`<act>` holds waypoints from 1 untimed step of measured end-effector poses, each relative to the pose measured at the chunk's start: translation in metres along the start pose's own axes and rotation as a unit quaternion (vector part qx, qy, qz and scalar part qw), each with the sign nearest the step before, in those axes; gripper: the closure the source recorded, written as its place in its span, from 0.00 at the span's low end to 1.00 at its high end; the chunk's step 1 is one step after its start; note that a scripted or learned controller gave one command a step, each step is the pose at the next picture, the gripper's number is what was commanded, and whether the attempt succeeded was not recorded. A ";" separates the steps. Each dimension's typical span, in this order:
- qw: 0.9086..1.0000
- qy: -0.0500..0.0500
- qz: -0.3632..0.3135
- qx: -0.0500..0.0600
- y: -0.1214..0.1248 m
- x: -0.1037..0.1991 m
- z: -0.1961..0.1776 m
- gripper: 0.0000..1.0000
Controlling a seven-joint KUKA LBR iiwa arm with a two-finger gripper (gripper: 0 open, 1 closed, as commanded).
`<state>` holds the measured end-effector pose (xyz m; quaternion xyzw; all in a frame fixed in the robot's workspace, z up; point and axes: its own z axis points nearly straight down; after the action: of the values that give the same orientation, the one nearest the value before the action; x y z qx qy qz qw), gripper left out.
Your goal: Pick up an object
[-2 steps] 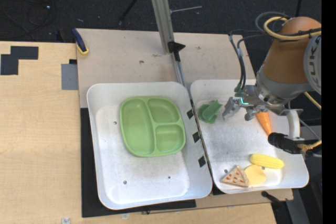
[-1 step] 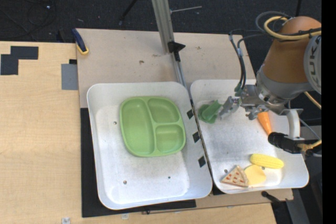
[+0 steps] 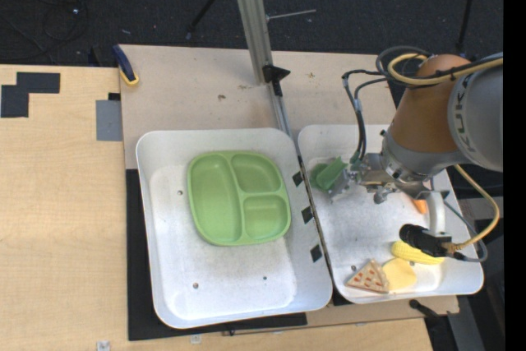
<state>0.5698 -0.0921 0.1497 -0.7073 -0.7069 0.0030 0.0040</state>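
There is one camera, and it is fixed above the bench. It looks down at a slant, so the far edge of the pale wooden bench top (image 3: 197,78) lies high in the picture and the near edge lies low. Beyond the bench it also takes in some dark floor with cables. The distance is moderate: both shallow white plastic bins, the left one (image 3: 164,275) and the right one (image 3: 362,218), fit whole inside the frame, side by side. The grey robot arm with an orange band (image 3: 448,123) enters from the right edge of the view.
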 end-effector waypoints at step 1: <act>1.000 0.000 0.001 -0.005 0.002 0.001 0.060 0.00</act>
<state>0.5709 -0.0908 0.0897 -0.7077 -0.7065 -0.0006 0.0002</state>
